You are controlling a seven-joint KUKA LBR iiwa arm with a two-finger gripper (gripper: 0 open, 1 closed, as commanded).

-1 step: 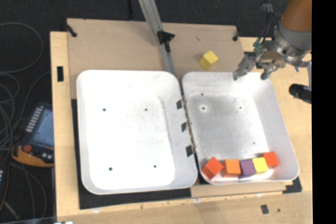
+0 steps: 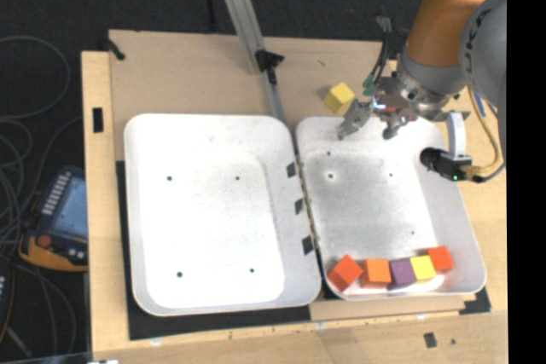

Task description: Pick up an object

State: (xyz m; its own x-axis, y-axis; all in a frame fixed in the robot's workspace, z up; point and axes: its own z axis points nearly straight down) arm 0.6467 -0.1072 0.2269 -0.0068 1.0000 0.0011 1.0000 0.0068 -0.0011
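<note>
My gripper (image 2: 373, 130) hangs over the far edge of the right bin (image 2: 375, 192), its two fingers spread apart and nothing between them. A yellow cube (image 2: 339, 97) lies on the bench just beyond that bin, up and to the left of the gripper. Along the bin's near wall sits a row of cubes: a red-orange one (image 2: 345, 271), an orange one (image 2: 376, 270), a purple one (image 2: 401, 271), a yellow one (image 2: 423, 268) and another red-orange one (image 2: 440, 258).
The left bin (image 2: 209, 209) lies beside the right one, with a clip-lined seam (image 2: 303, 200) between them. A slanted metal rail (image 2: 243, 8) rises from the bench behind the bins. A black fitting (image 2: 439, 160) with cable sits at the right bin's right side.
</note>
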